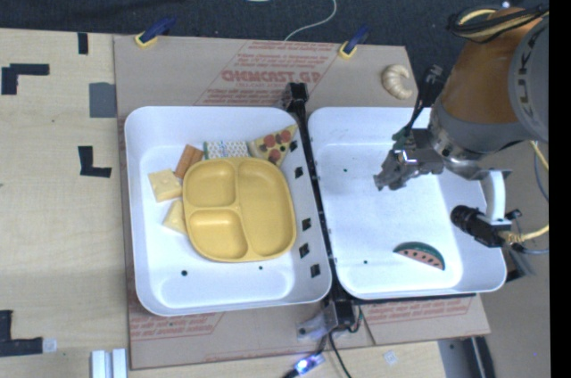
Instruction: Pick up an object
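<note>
— Where's your target? The watermelon slice lies near the right bin's front edge.

— And the gripper? It hangs above mid-bin, holding nothing; whether it's spread, you can't tell. Bring it over the slice, then descend squarely.

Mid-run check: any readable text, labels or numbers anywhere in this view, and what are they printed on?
Red print on the cardboard sheet behind the left bin: several lines, upside down from this camera and too blurred to read.
Fainter red print on the cardboard at the near edge, below both bins: too blurred to read.
Letters on the grey arm at the right edge: cut off, not readable.
Yellow divided plate, watermelon slice, right bin: no text visible.
</note>
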Available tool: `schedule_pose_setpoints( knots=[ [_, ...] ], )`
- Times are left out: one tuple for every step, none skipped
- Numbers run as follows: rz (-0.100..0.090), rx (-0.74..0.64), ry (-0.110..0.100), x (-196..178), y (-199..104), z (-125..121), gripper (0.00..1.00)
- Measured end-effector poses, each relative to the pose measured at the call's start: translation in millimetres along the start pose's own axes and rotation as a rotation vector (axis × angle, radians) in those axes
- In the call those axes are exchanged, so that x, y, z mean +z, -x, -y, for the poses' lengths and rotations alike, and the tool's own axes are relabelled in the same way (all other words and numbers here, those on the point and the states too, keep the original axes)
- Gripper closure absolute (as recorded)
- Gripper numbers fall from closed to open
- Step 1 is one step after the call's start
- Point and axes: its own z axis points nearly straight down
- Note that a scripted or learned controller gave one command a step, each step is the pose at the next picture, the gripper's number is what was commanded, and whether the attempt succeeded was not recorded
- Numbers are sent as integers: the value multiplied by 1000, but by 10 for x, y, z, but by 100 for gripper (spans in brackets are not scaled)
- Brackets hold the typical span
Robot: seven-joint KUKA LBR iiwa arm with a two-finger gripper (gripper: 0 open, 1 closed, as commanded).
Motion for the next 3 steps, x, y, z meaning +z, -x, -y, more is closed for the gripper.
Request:
schedule_pose_setpoints(
  knots=[
    [0,-4,0,80,-352,-353,100],
    [2,1,-2,91,-344,-279,100],
    [1,0,1,-91,-248,-283,100]
  ],
)
